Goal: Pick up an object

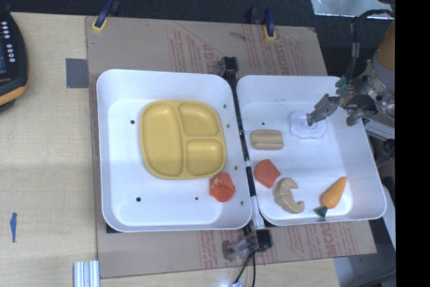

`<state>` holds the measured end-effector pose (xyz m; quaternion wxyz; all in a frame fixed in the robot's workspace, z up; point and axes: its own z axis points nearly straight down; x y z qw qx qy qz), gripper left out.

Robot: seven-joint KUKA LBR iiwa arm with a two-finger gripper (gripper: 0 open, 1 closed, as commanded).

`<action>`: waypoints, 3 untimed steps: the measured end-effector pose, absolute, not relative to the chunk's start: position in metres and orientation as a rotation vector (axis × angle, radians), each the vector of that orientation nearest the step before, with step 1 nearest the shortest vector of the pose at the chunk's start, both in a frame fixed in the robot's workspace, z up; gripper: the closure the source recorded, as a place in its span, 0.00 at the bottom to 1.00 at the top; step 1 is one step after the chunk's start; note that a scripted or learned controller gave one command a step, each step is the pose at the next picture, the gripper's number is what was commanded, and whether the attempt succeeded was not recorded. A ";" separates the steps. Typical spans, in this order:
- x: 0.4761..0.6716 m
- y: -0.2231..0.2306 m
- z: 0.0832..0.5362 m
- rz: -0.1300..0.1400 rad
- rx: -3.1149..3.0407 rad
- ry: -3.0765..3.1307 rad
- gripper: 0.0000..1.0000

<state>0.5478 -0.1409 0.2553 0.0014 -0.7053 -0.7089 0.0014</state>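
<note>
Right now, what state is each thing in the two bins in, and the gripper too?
Yellow divided plate: flat in the left bin, compartments bare.
Orange cup: on its side, left bin, near the divider.
Bread roll: lying flat, right bin.
Red block: resting in the right bin.
Croissant: lying flat.
Carrot: lying tilted, near the right bin's front corner.
Gripper: open, above a clear lid, holding nothing.

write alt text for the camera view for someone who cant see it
A grey arm's gripper hangs open over a pale clear object in the right bin, which also holds a bread roll, red block, croissant and carrot. The left bin holds a yellow divided plate and an orange-red cup.
</note>
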 end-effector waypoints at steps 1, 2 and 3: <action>0.591 -0.102 0.130 0.010 -2.203 -2.226 0.00; 0.597 -0.093 0.090 0.007 -2.210 -2.227 0.00; 0.570 -0.096 0.091 0.009 -2.213 -2.221 0.00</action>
